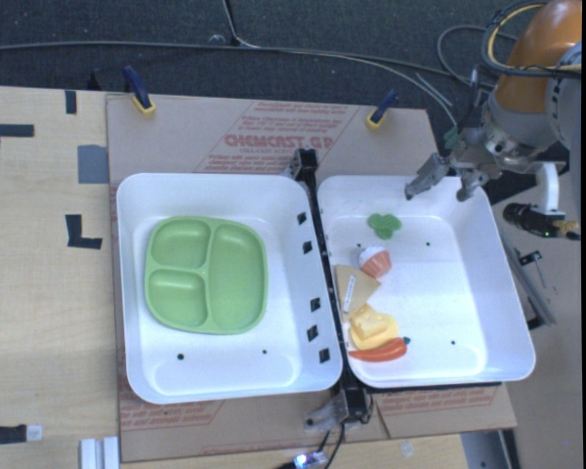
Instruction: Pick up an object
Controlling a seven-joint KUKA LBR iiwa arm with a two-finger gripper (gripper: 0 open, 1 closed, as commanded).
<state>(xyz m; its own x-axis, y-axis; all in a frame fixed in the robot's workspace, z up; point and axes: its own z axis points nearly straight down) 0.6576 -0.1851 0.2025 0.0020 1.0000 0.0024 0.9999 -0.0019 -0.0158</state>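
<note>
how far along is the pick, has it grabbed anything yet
Nothing looks picked yet: the gripper sits open and empty above the right bin's far rim. The green piece, cupcake toy, cheese wedge and red pepper all lie in that bin. Descending, closing and lifting remain.

two bins side by side: left bin (137, 360) has a divided plate (206, 274) in it, right bin (488, 301) has small toy foods (373, 301) clustered near its left wall, hand (438, 186) over its far edge.
</note>
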